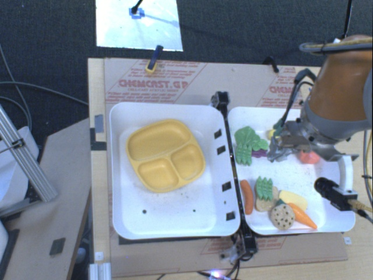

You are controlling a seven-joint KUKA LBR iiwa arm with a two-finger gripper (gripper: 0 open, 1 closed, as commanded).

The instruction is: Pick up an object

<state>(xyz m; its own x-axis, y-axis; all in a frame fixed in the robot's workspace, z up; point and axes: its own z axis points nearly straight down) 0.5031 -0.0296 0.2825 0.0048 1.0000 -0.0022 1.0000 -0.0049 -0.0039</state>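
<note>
At the near edge of the right bin (309, 179), a cookie (282, 216) and the right carrot (304, 216) are lying side by side, close against the front rim with little room before it. Just behind them a yellow wedge (294, 199) is touching the carrot's thick end, and a green ridged piece (264, 188) is standing just beside the left carrot (247, 196), which is lying along the seam (230, 174) where the two bins are meeting. The floor right of the wedge is lying bare toward the right rim. Across the seam, the left bin (169, 209) is holding a yellow plate (166, 155) with three wells, sitting toward the far left, with a broad strip of open white floor in front of it. Farther back in the right bin, the gripper (278, 151) is hanging low over the floor, with a purple piece (260, 153) just at its left; whether it is clenched or released cannot be told. A green leaf (247, 143) is touching the purple piece and crowding the seam, a red piece (309, 157) is lying just right of the gripper, and a small yellow bit (271, 134) is showing behind it. The arm (341, 92) is reaching in over the bin's far right corner. Beyond both bins, printed cardboard (192, 80) is covering the table, a blue-and-yellow tool (154, 59) is resting at its far edge, and a shiny sheet (139, 16) is lying farthest off.
</note>
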